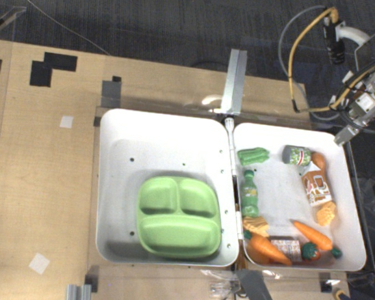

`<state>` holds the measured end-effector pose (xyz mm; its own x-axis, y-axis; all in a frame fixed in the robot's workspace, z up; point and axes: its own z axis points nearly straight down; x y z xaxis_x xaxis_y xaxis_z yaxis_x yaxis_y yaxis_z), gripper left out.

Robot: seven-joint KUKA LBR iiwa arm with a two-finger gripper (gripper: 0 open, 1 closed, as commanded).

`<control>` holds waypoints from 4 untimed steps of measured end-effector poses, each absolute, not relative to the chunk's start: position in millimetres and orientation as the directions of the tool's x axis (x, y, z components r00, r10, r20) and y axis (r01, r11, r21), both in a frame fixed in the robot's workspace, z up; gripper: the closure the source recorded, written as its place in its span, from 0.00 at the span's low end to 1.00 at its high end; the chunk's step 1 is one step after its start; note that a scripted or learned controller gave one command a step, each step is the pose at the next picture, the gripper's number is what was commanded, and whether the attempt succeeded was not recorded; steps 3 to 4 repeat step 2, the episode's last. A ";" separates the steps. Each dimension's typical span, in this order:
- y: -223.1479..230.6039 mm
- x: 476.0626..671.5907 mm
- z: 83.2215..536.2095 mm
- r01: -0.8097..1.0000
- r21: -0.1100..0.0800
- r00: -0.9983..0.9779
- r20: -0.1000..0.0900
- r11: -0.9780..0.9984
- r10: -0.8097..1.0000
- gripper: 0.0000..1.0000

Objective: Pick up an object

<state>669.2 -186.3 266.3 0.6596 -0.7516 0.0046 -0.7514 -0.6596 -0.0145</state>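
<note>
Above the right bin's [355, 213] far corner hangs the gripper [345, 135]; I cannot tell its jaw state. Candidate items, a can [296, 155], packet [315, 185], bottle [249, 192] and carrots [312, 235], lie crowded in that bin. Risk: on descent, the fingers could strike the rim or nudge neighbours. The near-corner pile overlaps and is hard to separate. A green tray [179, 215] sits in the left bin [114, 172].

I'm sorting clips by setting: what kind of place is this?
Most likely a robotics lab grasping bench, not a kitchen. Two white bins sit side by side on a wooden bench, one with a green divided tray, the other with toy food such as a carrot; cables trail above.
</note>
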 end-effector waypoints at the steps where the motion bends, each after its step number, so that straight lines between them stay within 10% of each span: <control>1: -191.8 655.7 247.0 -0.490 -0.004 0.872 0.005 -0.872 -0.490 1.00; 2: -204.3 670.1 241.5 -0.195 -0.002 0.981 0.006 -0.981 -0.195 1.00; 4: -204.3 670.1 241.5 -0.195 -0.002 0.981 0.006 -0.981 -0.195 1.00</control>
